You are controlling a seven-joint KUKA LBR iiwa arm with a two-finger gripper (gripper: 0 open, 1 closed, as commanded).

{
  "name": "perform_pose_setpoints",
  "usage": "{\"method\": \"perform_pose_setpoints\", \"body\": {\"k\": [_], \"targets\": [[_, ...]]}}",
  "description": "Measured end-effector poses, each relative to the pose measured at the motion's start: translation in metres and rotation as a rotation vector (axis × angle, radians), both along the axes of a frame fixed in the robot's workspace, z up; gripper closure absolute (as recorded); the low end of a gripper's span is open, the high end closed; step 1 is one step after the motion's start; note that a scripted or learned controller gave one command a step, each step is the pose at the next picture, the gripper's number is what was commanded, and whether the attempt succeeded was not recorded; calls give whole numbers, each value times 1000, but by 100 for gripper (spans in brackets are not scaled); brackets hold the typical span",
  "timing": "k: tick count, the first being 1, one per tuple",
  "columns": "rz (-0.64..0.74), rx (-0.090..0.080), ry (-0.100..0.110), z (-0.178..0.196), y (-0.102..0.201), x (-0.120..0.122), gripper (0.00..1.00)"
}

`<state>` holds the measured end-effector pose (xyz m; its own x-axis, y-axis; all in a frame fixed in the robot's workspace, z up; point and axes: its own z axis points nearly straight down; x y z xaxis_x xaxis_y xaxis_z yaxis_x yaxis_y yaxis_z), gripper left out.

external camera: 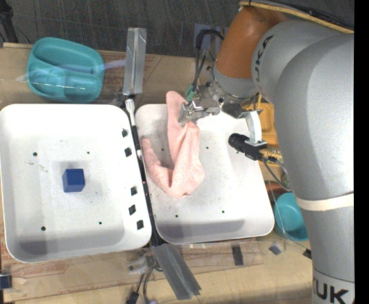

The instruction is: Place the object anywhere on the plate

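- Camera view: a wooden bench (64, 268) fills most of the frame, with dark ribbed flooring (108, 8) along the top edge.
- Two shallow white bins sit side by side on it — the left bin (19, 170) across the left half, the right bin (235, 208) at centre.
- A small blue cube (74, 180) lies in the left bin, left of centre, well apart from everything else.
- A pink cloth (181, 154) hangs in the upper part of the right bin, its lower folds resting on the bin floor.
- The gripper (192, 111) is at upper centre, its fingers pinching the cloth's top edge — the grey arm (314, 125) fills the right side.
- A turquoise plastic container (64, 68) rests on the bench at upper left, beyond the left bin.
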<state>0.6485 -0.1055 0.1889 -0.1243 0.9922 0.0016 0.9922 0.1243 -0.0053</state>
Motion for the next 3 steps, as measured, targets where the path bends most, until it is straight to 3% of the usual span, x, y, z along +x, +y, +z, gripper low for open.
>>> {"method": "perform_pose_setpoints", "body": {"k": [1,2,3], "targets": [[-22,0,-4,61,71,5,100],[-53,-2,-5,64,124,8,100],[-186,-3,0,2,181,-5,100]]}}
